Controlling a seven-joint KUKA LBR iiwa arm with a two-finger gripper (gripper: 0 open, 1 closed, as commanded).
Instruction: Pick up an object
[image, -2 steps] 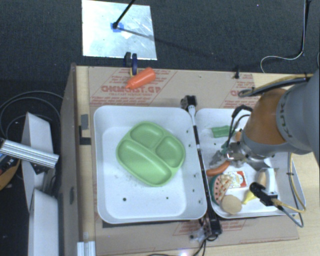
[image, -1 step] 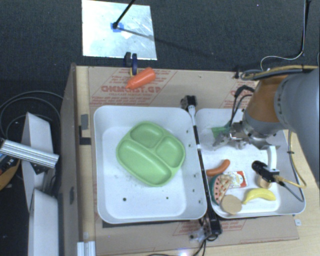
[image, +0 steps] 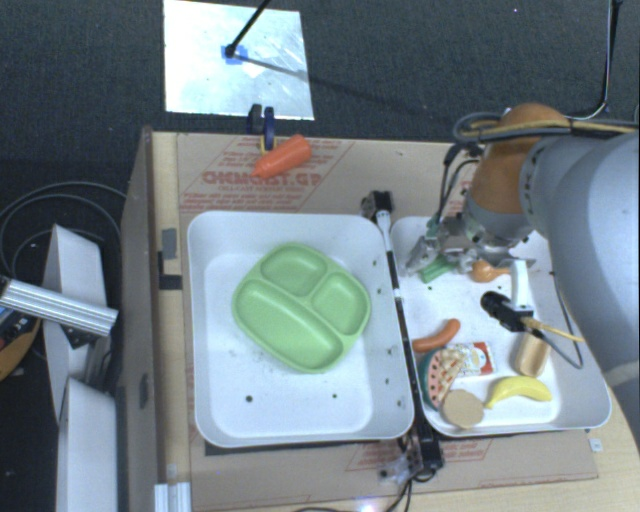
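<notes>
Gripper (image: 428, 252): at right bin's (image: 455, 300) far left corner, beside green piece (image: 436, 270); open or closed, cannot tell. Banana (image: 518, 390): bin's near edge.

two bins (image: 222, 402), one green tray (image: 300, 305), one banana (image: 518, 390)

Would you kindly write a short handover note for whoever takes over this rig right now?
Gripper: low in the far left corner of the right bin, at a small green item; I cannot tell whether it holds anything.
Sausage, pizza slice and banana lie nearer in that bin.
The left bin holds a green plate.
Done: nothing visibly lifted.
Left: the pick itself.
</notes>
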